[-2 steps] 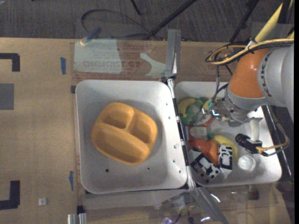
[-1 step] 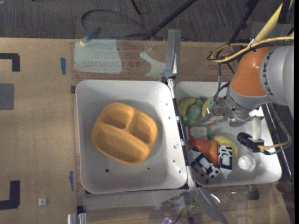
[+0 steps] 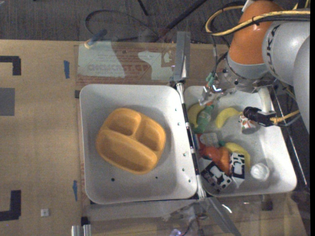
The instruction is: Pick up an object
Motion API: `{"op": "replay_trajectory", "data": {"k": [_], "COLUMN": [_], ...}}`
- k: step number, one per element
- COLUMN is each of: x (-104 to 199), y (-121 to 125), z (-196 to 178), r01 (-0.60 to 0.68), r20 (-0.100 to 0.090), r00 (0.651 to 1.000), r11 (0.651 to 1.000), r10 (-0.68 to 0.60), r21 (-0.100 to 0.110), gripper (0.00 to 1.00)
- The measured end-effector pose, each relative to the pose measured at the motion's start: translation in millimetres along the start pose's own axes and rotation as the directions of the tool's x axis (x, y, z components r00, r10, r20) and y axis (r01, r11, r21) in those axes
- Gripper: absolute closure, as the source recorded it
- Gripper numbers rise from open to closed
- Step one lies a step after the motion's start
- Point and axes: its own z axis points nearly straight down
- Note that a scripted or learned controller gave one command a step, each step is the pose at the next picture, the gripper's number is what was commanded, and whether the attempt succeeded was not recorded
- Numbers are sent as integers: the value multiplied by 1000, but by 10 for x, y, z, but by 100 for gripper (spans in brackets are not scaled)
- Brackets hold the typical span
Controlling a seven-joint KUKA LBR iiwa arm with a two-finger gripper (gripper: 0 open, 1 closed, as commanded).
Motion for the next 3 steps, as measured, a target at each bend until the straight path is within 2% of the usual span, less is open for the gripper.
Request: {"op": "replay_trajectory", "data": {"k": [1,2,3], "x": [194,593,891], "y": [-719,-967,-944], "z": [-343,-390,-316], "r01": [154,372,549], "r20": [-2,-3,-3], "r00": [988,928,836], "r11": [988,928,836], "r10": [-154,-372,-549], "r21": [5,4,3], "gripper": [100,100,100]}}
